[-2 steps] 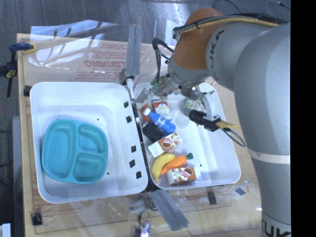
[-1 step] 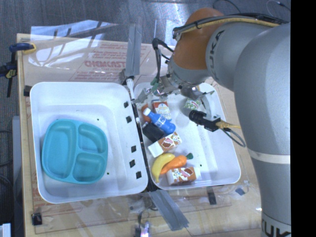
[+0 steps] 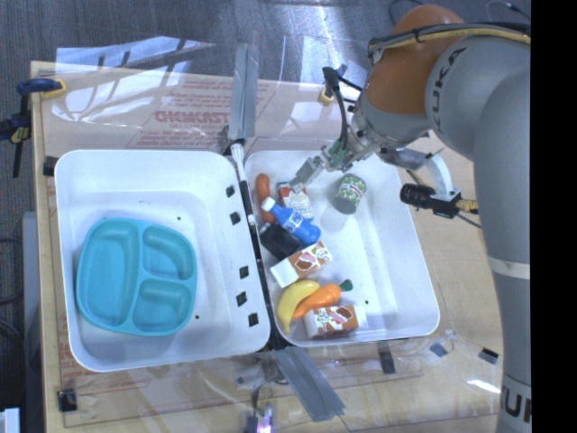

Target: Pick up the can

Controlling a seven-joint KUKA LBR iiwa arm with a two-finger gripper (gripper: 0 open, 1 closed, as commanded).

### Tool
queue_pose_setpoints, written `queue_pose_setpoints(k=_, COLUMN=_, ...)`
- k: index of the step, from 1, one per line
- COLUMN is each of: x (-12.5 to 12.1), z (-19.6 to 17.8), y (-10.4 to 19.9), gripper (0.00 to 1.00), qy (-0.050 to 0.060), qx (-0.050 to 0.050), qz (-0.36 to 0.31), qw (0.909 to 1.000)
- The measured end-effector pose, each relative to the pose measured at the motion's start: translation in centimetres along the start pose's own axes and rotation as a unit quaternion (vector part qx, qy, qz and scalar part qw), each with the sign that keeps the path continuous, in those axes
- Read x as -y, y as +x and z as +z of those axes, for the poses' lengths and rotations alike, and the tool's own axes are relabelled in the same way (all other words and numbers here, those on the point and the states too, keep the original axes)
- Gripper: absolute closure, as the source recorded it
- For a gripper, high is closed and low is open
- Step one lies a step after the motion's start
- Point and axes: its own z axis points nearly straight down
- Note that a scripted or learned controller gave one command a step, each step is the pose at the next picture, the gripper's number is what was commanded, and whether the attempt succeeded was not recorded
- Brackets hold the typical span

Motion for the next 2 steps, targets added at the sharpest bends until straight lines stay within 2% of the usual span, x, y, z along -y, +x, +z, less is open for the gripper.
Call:
queue_pose_setpoints(k=1, x=2.5, z=-0.9, y=-4.4, gripper=0.0, qy=0.0, qx=0.0, qz=0.04, qw=0.9992)
queue_pose_setpoints(k=2, x=2.0, z=10.9, y=-6.0, gripper=0.0, qy=-0.002, qx=0.001, qz=0.052, qw=0.9986)
